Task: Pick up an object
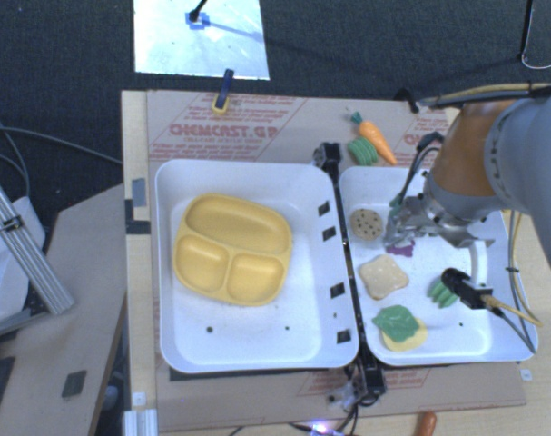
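Yellow tray [231,248] in the left bin [257,352], well left of the fingers [400,241]. Cookie [366,223] just left of them, bread [383,276] just below; their spacing cannot be told.

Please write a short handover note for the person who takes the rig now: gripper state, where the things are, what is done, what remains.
Gripper: low in the right bin, beside the cookie; grip unclear.
Right bin also holds the bread slice, lettuce piece and a green item.
Left bin: yellow tray.
Carrot lies outside, behind the bins.
Done: nothing seen lifted.
Left: grasp one object and raise it.
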Controlling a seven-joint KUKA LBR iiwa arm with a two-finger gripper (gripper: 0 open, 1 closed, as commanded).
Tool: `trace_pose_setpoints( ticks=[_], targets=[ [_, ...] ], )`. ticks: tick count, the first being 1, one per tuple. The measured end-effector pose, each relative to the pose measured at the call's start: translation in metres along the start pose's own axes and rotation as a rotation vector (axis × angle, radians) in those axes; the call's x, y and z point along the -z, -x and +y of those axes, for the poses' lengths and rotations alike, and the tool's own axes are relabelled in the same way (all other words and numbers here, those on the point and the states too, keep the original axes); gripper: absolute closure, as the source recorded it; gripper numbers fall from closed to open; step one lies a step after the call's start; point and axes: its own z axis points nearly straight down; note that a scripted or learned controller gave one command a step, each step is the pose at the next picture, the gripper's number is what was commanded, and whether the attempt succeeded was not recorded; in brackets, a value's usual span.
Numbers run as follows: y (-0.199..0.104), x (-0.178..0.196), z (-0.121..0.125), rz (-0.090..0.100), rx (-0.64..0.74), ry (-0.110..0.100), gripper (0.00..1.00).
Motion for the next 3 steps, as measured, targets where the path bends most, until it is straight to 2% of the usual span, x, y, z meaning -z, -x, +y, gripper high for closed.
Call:
trace_pose_setpoints(
  ticks=[1,2,3],
  targets=[
    [-0.123,0.079,-0.069,0.007,0.011,-0.002,1.0],
    [-0.101,0.096,-0.101,0.001,-0.004,-0.005,1.0],
    [-0.146,0.08,-0.101,0.002,0.002,-0.006,1.0]
  ],
)
